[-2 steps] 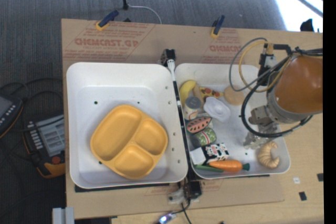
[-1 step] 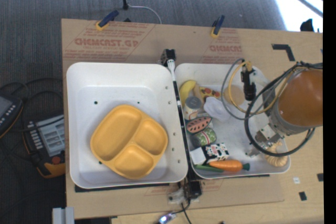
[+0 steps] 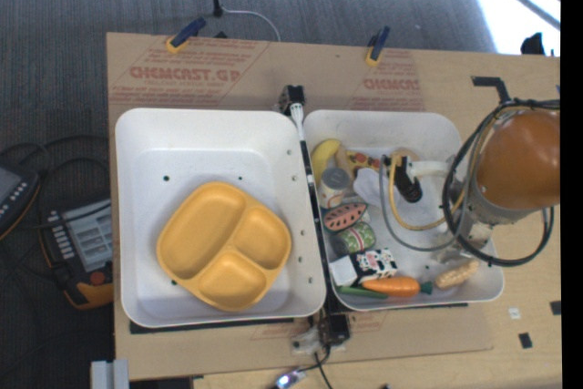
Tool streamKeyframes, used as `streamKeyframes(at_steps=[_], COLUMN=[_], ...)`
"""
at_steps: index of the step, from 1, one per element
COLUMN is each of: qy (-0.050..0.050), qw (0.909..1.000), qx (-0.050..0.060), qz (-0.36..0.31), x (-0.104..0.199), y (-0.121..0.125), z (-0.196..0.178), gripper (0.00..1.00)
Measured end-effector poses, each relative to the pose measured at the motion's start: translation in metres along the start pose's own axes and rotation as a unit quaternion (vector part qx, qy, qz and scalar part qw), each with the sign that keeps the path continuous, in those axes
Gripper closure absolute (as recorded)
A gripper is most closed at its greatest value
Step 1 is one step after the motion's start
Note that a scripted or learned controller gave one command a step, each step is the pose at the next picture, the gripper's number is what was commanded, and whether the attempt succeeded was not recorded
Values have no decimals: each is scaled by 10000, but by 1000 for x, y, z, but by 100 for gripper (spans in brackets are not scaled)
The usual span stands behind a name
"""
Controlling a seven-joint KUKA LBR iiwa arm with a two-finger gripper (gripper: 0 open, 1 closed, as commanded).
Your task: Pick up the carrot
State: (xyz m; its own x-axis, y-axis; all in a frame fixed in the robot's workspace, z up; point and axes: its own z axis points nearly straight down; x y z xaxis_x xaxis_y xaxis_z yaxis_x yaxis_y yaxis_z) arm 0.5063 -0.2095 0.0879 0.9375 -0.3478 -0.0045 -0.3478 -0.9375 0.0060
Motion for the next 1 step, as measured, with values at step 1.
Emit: streamKeyframes(at_steps=[1], qy=[57], qw=[9985], qx=[38], qz=[-551], x=[85], y=[-17], z=[-1], gripper=[100])
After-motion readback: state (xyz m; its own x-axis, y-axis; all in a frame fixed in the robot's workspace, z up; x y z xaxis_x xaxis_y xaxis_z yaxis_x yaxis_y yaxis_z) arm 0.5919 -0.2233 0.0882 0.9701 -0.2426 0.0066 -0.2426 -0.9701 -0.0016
